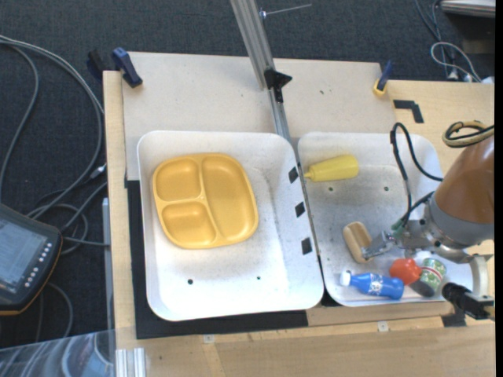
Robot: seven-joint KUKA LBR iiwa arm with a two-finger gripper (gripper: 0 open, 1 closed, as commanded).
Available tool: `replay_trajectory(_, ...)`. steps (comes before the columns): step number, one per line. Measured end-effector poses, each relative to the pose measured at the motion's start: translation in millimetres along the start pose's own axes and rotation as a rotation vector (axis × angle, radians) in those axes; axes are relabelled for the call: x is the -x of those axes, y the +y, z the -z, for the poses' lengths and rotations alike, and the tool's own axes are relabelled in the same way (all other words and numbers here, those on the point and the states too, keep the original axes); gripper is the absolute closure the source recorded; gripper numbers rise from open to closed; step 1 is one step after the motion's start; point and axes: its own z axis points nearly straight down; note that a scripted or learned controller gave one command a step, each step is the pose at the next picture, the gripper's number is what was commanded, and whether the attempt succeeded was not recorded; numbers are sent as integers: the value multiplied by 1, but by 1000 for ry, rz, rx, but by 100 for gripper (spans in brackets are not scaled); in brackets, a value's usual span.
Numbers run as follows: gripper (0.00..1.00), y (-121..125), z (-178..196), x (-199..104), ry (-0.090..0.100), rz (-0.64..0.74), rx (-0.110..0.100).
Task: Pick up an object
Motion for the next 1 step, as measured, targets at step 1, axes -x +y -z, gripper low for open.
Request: replay_trajectory(1, 100, 1, 12, -1, 0, 2, 4)
